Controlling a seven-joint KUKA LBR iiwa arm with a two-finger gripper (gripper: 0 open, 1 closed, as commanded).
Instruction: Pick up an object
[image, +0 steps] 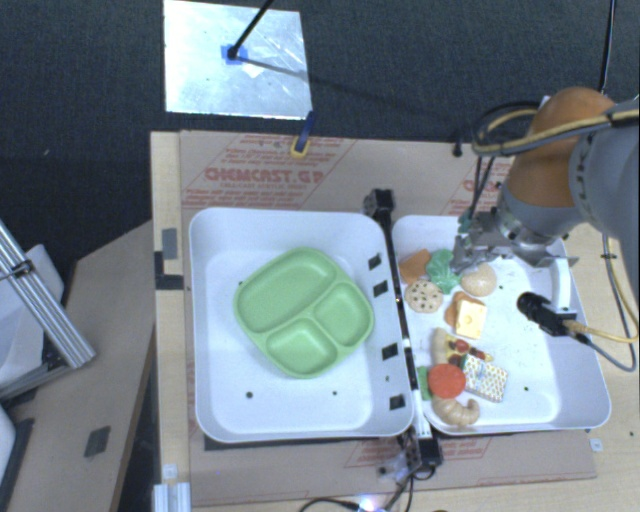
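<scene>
We see the task's things as a cluster of small toy foods in the right white bin (585, 395), gathered along its left side. Nearest the far edge lie an orange wedge-shaped piece (414, 266) and a green leafy piece (441, 267), side by side. Just beside them, toward the bin's middle, sits a pale tan bun-shaped piece (478, 281), and the two-finger gripper (469, 250) hangs right over the green piece and the bun; we cannot tell how it is set or whether anything sits in it. Toward the near edge follow a round chocolate-chip cookie (424, 296), a yellow cheese-like square (468, 316), a red tomato-like disc (447, 381), a speckled white cracker-like square (486, 379) and, closest to the near-left corner, a tan croissant (458, 410). The grey arm with its orange band (560, 140) reaches across the bin's far-right corner. In the left white bin (215, 250) a light green divided plastic plate (304, 311) lies about in the middle, turned at a slant.
</scene>
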